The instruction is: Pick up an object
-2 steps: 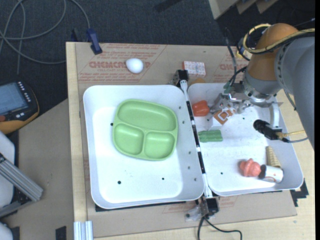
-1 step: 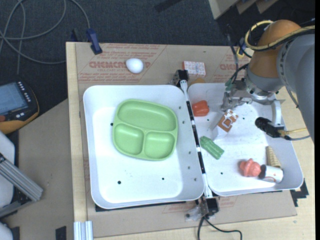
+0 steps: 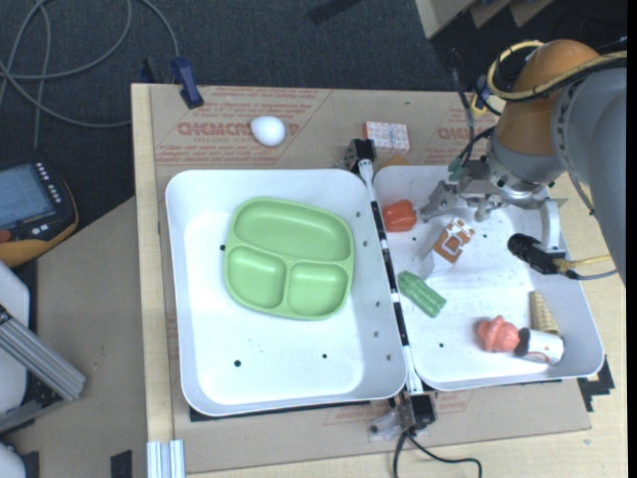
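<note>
Right now your gripper hovers above the orange-and-white block in the right bin; its grip state can't be told.

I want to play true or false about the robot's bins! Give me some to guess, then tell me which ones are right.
1. The green plate lies in the left bin. True.
2. The white ball is inside the right bin. False: it sits on the bench behind the left bin.
3. The gripper is over the right bin. True.
4. The plate holds a red toy. False: the red toy is in the right bin.
</note>
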`<state>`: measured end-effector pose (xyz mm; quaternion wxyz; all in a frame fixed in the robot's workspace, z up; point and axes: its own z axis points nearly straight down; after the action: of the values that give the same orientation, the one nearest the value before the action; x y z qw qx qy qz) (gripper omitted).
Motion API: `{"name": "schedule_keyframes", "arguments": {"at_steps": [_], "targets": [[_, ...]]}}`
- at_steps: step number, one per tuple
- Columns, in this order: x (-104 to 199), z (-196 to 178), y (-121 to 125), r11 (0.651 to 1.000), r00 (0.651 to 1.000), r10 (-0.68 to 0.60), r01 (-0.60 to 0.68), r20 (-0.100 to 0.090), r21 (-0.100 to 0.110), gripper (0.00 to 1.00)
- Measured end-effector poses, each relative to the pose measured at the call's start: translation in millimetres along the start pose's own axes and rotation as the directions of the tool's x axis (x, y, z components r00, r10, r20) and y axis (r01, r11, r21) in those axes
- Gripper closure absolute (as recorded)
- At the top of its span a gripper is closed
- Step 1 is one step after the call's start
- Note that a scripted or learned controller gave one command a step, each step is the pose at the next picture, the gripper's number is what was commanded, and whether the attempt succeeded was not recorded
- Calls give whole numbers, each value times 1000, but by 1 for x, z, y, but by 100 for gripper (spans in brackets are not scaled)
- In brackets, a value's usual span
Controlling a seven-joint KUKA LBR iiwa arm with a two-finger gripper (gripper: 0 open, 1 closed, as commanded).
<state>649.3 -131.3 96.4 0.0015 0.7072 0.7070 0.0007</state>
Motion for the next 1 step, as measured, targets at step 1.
{"name": "schedule_keyframes", "arguments": {"at_steps": [1], "targets": [[2, 12, -40, 1000, 1000, 0, 0, -1, 5, 0]]}}
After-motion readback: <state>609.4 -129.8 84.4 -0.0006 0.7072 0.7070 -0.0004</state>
